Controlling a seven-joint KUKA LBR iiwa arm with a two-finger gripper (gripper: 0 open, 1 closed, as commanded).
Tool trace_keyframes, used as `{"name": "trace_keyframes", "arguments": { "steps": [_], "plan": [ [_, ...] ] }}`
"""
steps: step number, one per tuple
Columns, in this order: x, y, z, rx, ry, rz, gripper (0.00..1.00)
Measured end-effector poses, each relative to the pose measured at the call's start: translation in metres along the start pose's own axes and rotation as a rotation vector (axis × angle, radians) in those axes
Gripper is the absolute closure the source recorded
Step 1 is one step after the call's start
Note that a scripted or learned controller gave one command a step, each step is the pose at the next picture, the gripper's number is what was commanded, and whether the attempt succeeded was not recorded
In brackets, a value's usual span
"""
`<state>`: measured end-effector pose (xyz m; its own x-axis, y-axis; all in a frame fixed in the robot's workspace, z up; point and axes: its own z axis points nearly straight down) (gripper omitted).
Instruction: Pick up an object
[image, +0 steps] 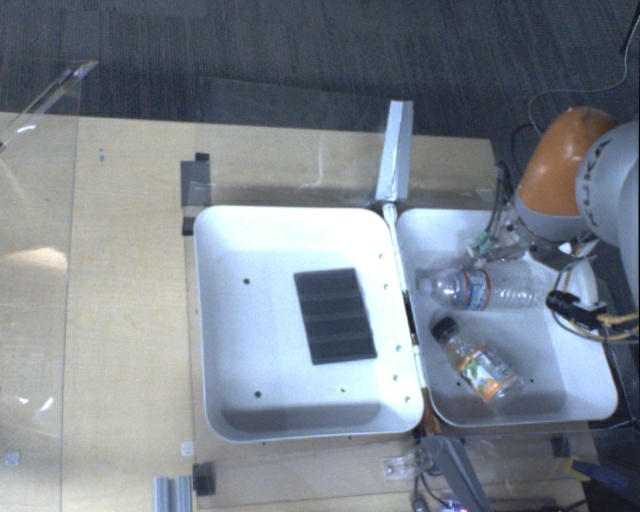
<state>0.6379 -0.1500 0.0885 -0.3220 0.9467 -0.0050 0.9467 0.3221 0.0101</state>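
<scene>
We see the gripper (492, 247), its state indiscernible, just above the clear plastic water bottle (480, 291) lying in the right white bin (590, 395); we judge nothing lifted yet.

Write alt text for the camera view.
The arm's gripper hangs over the right bin, beside two clear plastic bottles lying on their sides. The left bin holds a flat black ridged pad.
</scene>
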Motion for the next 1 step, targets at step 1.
{"name": "trace_keyframes", "arguments": {
  "steps": [1],
  "plan": [
    [0.0406, -0.0314, -0.0022, -0.002, 0.000, -0.060, 0.00]
  ]
}}
